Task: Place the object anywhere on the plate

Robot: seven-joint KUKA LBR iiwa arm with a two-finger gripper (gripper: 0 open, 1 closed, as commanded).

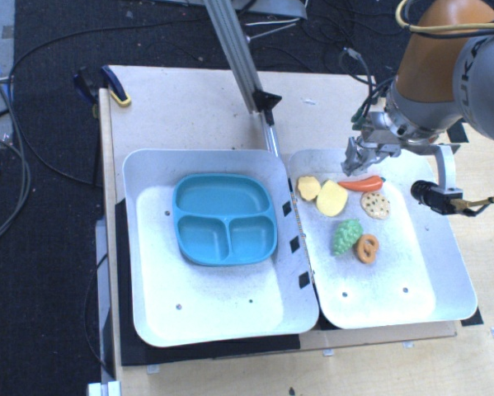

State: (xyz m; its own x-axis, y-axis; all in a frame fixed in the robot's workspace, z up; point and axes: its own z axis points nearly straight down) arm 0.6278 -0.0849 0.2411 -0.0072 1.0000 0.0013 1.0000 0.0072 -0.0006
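In the right-hand bin [444, 295], at its far edge, the gripper [360, 167] hangs just above the orange-red carrot [361, 184], which lies flat on the bin floor with its long axis running roughly left to right across the view, tilted slightly. The carrot sits directly beneath the jaws, touching or nearly touching them; from this slanted angle I cannot tell whether the jaws are wide, narrow, or closed on it, so no grasp is recorded. Judgement: the carrot is the likely pick target, and the jaws would do best to close across its short axis. Neighbours crowd it: two yellow pieces [322, 195] lie just beside the carrot on the side toward the plate, a speckled cookie [376, 205] just beside it toward the near edge, and a green broccoli [345, 237] and a brown pretzel [367, 248] farther toward the near edge. Risk: fingers descending could nudge the yellow pieces or the cookie. The blue plate [226, 219], three-compartment, sits in the left-hand bin [214, 304], well apart from the carrot, across the ridge where the bins meet. Both bins rest on the pale table [189, 97]; a slanted metal post [234, 44] rises beyond the bins.
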